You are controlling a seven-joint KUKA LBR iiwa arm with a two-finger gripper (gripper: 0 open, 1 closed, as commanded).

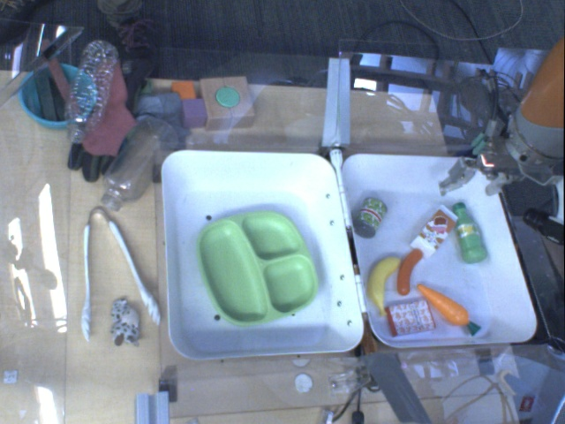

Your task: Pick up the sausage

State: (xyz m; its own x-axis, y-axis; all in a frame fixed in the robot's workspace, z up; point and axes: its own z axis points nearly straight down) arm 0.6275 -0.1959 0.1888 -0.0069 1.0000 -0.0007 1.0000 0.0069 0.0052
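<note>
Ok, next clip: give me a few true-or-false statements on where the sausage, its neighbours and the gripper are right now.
1. The sausage lies in the right bin. True.
2. The sausage sits on the green divided plate. False: that plate is in the left bin, with no food on it.
3. The banana lies just left of the sausage. True.
4. The gripper is holding the sausage. False: it hangs over the right bin's far edge, apart from it.

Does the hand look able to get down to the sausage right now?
Probably yes. The sausage lies uncovered in the right bin, though a banana and a packet crowd it closely.
</note>
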